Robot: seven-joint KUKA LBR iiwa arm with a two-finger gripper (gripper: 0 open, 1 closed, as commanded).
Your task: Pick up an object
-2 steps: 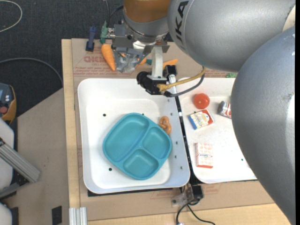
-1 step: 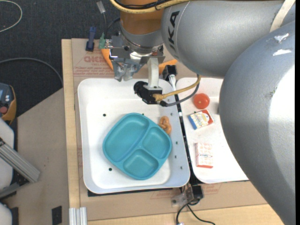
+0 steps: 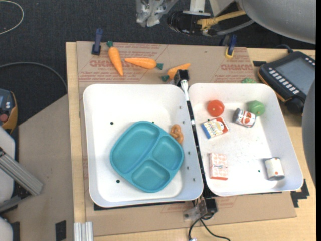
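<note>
My gripper (image 3: 150, 15) hangs at the top of the camera view, beyond the far edge of the bench and well away from both bins. Nothing shows beneath it. The right bin (image 3: 281, 134) holds a red tomato (image 3: 215, 107), a green fruit (image 3: 257, 107), a small red-labelled can (image 3: 245, 118), a blue and white carton (image 3: 214, 128), an orange and white box (image 3: 218, 165) and a silver can (image 3: 274, 168). In the left bin (image 3: 95, 134) lie a teal divided plate (image 3: 147, 156) and a small brown pretzel (image 3: 176, 133) by the right wall.
Three toy carrots (image 3: 116, 60), (image 3: 142, 63), (image 3: 178, 70) lie on the cardboard behind the bins. Blue clamps (image 3: 97, 41), (image 3: 230, 48) grip the board's far edge. A black teach pendant (image 3: 288, 74) rests at the right, and the arm's grey body (image 3: 281, 6) fills the top right.
</note>
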